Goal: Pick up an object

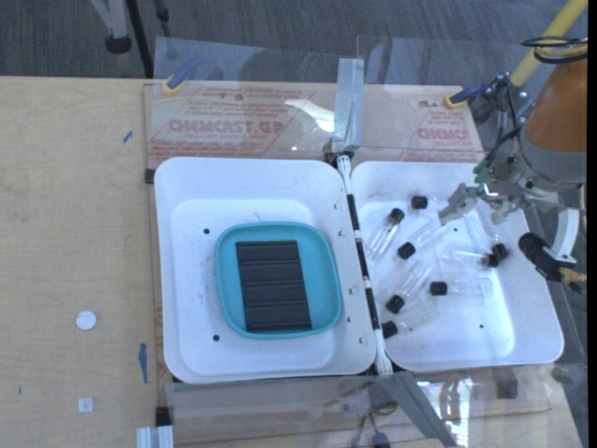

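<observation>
Several clear vials with black caps lie scattered in the right bin (534,342). One vial (388,229) is near the divider, another vial (408,296) lies lower down, and a third vial (492,256) lies toward the right. My gripper (472,200) hangs over the upper right part of this bin, below the orange-banded wrist (558,110). It is just above and to the right of a loose black cap (419,203). No object shows in its grasp.
The left bin (177,189) holds a teal tray (228,255) with a dark ribbed block (272,286) in it. A metal divider (349,101) and clear plastic sheet stand behind the bins. Bare wooden bench (65,203) lies to the left.
</observation>
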`<state>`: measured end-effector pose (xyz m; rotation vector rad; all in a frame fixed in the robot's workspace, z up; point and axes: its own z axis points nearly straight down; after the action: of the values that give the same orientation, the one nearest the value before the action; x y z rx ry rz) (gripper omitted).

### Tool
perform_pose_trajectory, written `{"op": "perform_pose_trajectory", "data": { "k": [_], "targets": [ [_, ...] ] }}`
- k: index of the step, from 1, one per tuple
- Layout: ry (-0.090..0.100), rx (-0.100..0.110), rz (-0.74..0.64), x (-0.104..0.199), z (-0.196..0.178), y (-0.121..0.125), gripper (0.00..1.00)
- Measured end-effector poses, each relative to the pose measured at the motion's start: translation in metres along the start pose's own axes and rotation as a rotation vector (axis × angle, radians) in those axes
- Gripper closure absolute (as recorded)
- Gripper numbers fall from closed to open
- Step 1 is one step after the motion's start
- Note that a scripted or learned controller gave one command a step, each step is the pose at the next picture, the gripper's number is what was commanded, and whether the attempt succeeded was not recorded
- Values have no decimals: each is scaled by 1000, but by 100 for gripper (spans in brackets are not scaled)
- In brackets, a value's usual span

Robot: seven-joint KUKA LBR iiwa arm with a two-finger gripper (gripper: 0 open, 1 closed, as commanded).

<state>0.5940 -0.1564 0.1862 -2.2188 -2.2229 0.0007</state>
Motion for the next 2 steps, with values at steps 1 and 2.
{"op": "perform_pose_trajectory", "data": {
  "k": [1,2],
  "targets": [
    [-2,-4,7,-46,85,13,0],
    [2,-5,-21,-46,99,-12,0]
  ]
}}
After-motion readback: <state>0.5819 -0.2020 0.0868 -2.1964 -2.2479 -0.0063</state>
